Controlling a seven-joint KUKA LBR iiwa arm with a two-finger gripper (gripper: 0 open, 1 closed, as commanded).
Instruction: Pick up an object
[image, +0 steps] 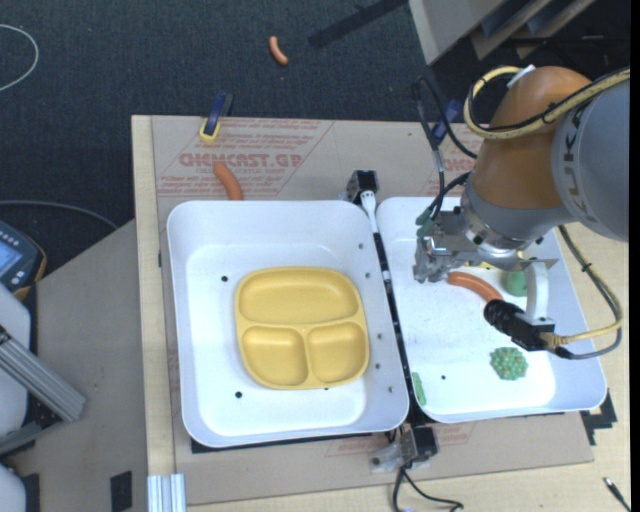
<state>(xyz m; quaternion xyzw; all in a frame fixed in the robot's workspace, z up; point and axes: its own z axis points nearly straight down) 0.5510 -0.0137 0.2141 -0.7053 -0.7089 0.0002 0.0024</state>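
Two white bins (200, 330) share a bench; an orange sausage (473, 285) lies at four o'clock beside the gripper (432, 262), grip state unclear.

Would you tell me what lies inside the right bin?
The right bin holds an orange carrot and green broccoli; the arm covers its far part.

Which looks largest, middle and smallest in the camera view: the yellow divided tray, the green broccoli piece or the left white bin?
1. Left white bin: largest; it holds the tray with room around it.
2. Yellow divided tray.
3. Green broccoli piece in the right bin: clearly smallest.
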